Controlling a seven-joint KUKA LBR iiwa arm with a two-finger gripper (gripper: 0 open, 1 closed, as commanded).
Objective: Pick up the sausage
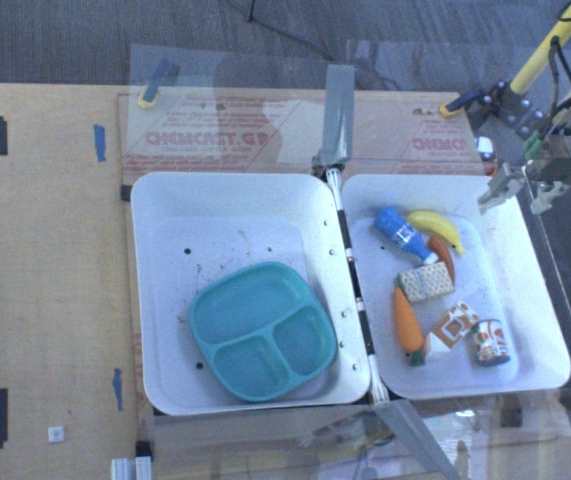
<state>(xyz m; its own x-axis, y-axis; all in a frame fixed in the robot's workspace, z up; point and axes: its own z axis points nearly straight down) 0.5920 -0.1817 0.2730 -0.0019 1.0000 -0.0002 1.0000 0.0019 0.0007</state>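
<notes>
While the teal plate (261, 330) is sitting nearest in the left bin (155, 268), the right bin (545, 338) is holding 7 small items. Farther back, the sausage (445, 258) is lying tucked between the cracker-like block (426, 282) and the banana (437, 227), touching both. It is probably light, stiff and smooth, so gripping across its exposed middle is looking safest. Beyond, the gripper (513, 190) is hovering over the bin's far right rim, fingers spread and gripping nothing.
</notes>
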